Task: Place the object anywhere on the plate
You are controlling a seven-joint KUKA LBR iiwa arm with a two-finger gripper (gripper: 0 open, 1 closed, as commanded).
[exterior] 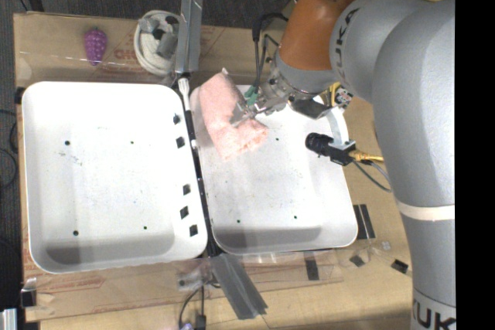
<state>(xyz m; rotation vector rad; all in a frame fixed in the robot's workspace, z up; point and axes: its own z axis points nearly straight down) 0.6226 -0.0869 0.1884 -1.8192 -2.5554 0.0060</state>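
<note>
Seeing my pincer pinching the pink sponge at its right edge, over the right bin.

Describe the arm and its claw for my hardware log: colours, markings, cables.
The arm is bulky, rounded and light grey, with an orange band above the wrist and dark KUKA lettering. The claw is small and metallic with a green spot. Thin black cables loop beside the wrist.

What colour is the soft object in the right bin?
Pale pink; the soft object shows best in the camera view, beside the pincer.
</note>
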